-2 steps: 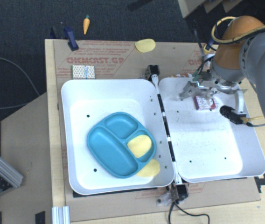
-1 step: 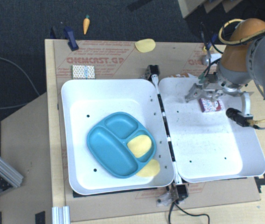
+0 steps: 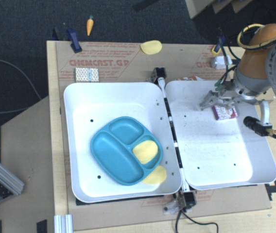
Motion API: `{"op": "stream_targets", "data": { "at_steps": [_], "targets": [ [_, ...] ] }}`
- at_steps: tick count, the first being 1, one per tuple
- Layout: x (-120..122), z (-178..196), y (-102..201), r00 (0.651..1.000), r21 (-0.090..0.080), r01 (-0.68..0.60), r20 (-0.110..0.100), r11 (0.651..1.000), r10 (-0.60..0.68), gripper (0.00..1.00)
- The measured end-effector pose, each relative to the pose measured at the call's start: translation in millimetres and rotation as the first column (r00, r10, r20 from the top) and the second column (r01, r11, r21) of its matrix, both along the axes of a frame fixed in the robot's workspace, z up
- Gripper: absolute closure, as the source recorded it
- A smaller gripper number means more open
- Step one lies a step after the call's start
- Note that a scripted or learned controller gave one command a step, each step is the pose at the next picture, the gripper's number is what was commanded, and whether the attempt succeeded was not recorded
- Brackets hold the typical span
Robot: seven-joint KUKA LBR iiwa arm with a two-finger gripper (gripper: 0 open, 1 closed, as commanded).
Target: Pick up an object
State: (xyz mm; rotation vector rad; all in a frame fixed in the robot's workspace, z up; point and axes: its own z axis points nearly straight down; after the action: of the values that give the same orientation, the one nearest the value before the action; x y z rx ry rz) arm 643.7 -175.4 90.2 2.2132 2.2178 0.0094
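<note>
Over on the left, the worktop [image 3: 60, 130] carries the left bin [image 3: 79, 106], and sitting in it is a blue divided plate [image 3: 121, 149], lying at a slant. A yellow piece [image 3: 146, 151] rests in the plate's right-hand compartment, and a second yellow piece [image 3: 155, 175] lies on the bin floor, touching the plate's lower right edge. Behind that bin, a small patterned packet [image 3: 87, 74] lies flat on the worktop, and further back a pale yellow disc [image 3: 151, 47] sits near the far edge. A little orange carrot-shaped toy [image 3: 90, 25] lies on the dark floor beyond the worktop.

Moving right, across the black clips joining the two bins, we reach the right bin [image 3: 215, 164]. Up near its far side lies a small dark red and white packet [image 3: 224, 112]. The end effector [image 3: 219, 100] hangs right over it, grey fingers spread apart, released, with nothing between them; the packet lies on the bin floor just beneath the fingertips. The arm [image 3: 259, 52] comes in from the right.
</note>
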Motion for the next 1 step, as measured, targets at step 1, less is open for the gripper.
{"op": "stream_targets", "data": {
  "at_steps": [1],
  "targets": [
    [1.1,11.4,-1.9,1.0,-0.007,0.0,0.006,1.0,0.0,1.0]
  ]
}}
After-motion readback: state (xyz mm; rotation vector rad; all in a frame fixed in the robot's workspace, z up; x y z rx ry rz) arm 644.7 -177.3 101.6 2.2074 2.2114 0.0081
